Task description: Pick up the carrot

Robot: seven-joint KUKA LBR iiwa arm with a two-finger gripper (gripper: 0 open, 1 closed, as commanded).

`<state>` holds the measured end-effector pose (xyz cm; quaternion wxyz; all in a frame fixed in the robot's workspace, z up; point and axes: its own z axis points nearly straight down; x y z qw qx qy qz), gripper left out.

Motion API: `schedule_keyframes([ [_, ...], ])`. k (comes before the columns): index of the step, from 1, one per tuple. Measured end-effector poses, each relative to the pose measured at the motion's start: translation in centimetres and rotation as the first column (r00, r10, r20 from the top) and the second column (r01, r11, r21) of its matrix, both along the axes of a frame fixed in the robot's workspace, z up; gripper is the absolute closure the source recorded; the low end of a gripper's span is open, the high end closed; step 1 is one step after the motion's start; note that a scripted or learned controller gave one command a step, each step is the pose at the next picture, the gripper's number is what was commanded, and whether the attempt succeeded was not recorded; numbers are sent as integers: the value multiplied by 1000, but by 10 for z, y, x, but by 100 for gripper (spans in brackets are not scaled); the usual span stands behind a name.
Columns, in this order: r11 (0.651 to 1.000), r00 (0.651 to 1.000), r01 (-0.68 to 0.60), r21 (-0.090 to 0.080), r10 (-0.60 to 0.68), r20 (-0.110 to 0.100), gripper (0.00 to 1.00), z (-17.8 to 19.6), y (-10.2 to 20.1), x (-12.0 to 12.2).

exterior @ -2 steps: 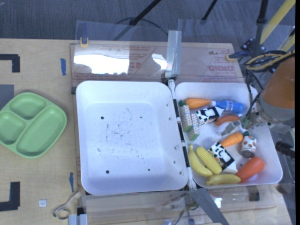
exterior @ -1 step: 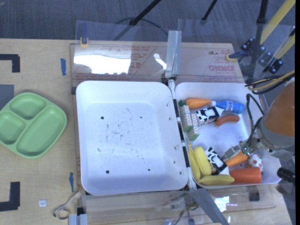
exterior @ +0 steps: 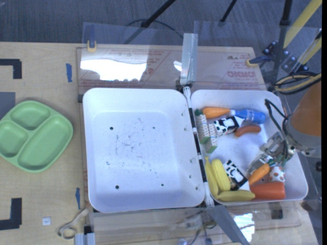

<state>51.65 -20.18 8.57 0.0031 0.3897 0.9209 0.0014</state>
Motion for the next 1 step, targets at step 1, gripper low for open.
schedule_keyframes([
  [1,970,970,-244,0,244,-4,0,46,82,14],
])
